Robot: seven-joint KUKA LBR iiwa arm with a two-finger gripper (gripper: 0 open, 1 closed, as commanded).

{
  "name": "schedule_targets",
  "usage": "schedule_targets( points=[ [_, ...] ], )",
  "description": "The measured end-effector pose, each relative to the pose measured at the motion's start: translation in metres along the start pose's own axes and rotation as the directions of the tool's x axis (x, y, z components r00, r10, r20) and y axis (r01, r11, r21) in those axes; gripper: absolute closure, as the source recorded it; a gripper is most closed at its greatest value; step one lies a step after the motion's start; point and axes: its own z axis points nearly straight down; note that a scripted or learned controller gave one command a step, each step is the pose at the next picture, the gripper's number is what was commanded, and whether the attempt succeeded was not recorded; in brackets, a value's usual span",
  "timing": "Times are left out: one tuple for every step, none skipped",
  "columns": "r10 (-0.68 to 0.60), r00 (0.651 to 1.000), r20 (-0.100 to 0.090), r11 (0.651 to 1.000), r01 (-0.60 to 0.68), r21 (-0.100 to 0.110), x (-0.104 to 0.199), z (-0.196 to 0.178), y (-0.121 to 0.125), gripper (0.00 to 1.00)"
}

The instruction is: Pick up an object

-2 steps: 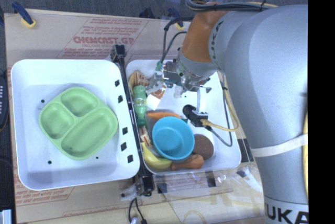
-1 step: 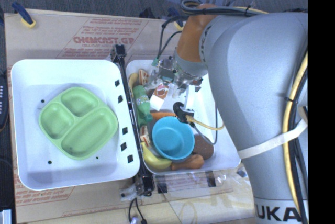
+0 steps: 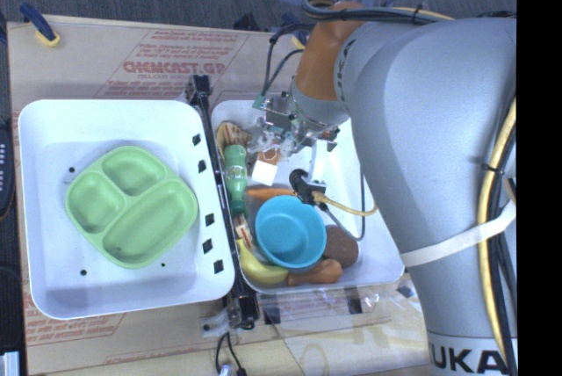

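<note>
Round glossy blue bowl (image 3: 290,231), upright

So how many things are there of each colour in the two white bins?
Green: 2, the divided plate and the bottle
Blue: 1, the bowl
Yellow: 1, the banana
Orange: 1, the carrot
Brown: 2, the round thing and the small thing beside the bowl
Total: 7 that I can make out; more lies hidden under the gripper.

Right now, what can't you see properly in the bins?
Camera view:
- The gripper: its tip is lost in clutter and glare, so what it touches is unclear.
- The right bin: the arm covers its far side.
- The banana: partly under the blue bowl.
- The brown things beside the bowl: too blurry to name.
</note>
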Motion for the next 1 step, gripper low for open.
schedule_targets(
  points=[
    [-0.15,0.989,-0.008,0.989,0.15,-0.007,0.0031,-0.0881,-0.0612,1.0]
  ],
)
